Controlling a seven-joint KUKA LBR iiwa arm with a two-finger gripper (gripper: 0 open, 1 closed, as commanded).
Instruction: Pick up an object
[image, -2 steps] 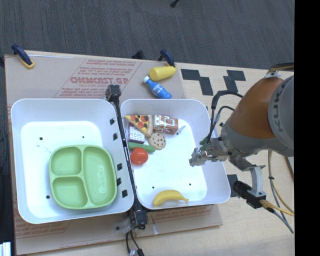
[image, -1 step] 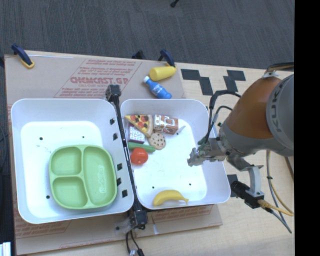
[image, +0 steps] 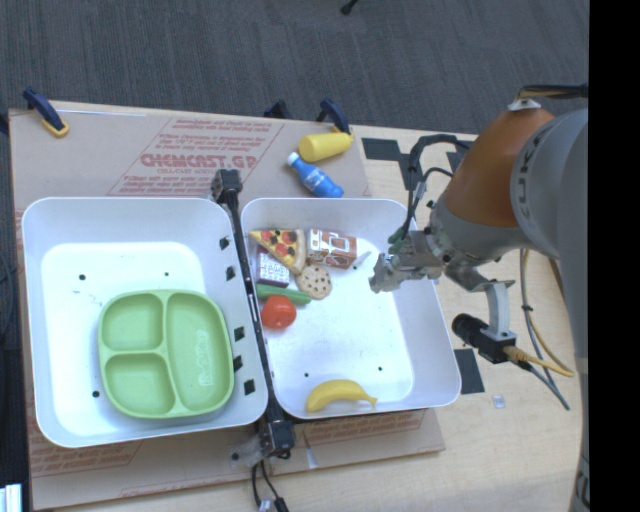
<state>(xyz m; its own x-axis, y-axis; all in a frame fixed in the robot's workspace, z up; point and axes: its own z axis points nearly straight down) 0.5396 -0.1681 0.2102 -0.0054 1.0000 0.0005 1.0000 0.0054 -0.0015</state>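
Observation:
The right bin (image: 430, 330) holds a pizza slice (image: 279, 243), a brown snack packet (image: 333, 247), a cookie (image: 317, 282), a red tomato (image: 279, 313) with a green piece beside it, and a yellow banana (image: 340, 396) near the front wall. My gripper (image: 384, 276) hangs over the bin's right side, just right of the snack packet and apart from it. Nothing shows between its fingers.
The left bin (image: 60, 250) carries a green divided plate (image: 165, 352). Behind the bins, a yellow item (image: 324, 146) and a blue bottle (image: 316, 178) lie on the cardboard. The arm's orange band (image: 497, 170) and cables (image: 540, 345) stand at the right.

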